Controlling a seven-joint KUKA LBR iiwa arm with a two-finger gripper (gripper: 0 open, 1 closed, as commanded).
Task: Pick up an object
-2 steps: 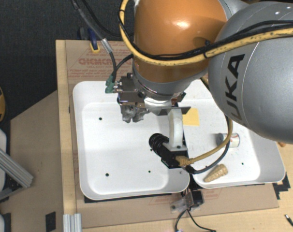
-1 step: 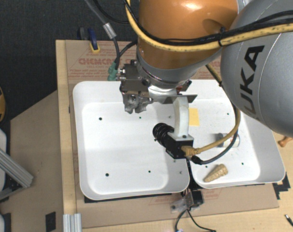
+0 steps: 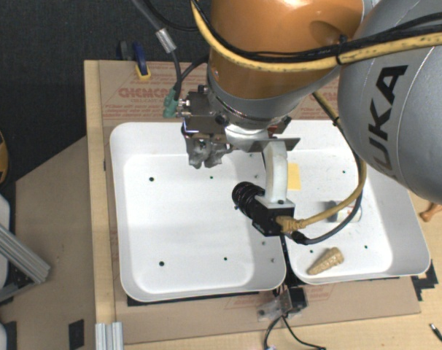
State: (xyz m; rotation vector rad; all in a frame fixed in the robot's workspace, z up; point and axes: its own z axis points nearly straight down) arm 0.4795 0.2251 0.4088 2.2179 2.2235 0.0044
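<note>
Camera view: tan ribbed cone [image 3: 325, 261] (pointed, lying flat) in right bin [image 3: 396, 257].

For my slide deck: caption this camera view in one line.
Grey KUKA arm reaches over two shallow white bins; a tan ridged cone lies in the right one.
</note>
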